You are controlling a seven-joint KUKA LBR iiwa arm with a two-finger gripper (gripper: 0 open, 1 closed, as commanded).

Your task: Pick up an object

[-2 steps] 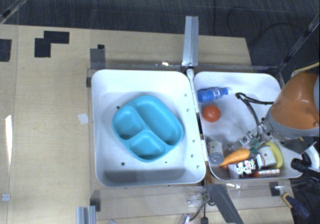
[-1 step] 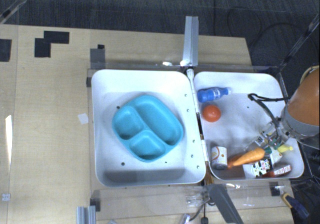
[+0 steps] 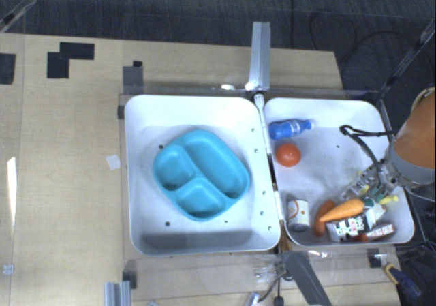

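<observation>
The gripper point(image 3: 371, 182) hangs over the carrot point(image 3: 340, 210) at the right bin's point(image 3: 320, 168) five o'clock, probably reaching; I cannot tell its state. Next: descend squarely.

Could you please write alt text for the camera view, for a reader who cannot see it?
The arm reaches from the right into the right bin, over a carrot, can, blue bottle and orange ball. The left bin holds a blue divided tray.

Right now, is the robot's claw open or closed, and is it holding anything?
Gripper: low in the right bin, above the pile by the toy carrot; whether it is open, closed or holding something cannot be told.
</observation>
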